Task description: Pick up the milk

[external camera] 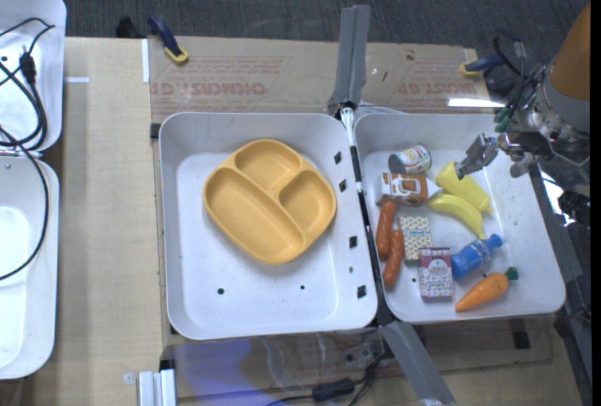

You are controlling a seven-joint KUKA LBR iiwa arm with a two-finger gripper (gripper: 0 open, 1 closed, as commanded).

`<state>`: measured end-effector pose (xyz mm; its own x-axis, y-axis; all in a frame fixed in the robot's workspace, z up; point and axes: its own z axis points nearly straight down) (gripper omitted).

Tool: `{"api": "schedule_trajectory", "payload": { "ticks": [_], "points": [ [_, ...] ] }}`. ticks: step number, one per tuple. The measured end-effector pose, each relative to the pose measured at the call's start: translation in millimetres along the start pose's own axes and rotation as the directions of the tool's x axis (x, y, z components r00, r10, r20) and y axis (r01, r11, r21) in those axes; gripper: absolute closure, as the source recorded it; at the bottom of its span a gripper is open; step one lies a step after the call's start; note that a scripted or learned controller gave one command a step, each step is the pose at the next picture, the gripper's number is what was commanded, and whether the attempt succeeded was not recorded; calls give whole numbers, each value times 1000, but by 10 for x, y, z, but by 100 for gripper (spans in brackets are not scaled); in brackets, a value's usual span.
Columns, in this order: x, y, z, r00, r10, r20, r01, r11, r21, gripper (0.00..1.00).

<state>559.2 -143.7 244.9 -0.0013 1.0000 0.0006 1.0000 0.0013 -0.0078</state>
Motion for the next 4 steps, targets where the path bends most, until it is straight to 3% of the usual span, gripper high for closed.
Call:
{"api": "schedule_trajectory", "payload": {
  "ticks": [1,2,3,4],
  "points": [
    [4,770,714,999,49,1,-49,999,-3,0],
    [264,754,1291,994,105,1,-105,994,-26,0],
    [452,624,1359,972,233,-1,-233,972,-42,0],
    [471,620,1301,973,232,-3,-232,972,-33,100]
  ]
}}
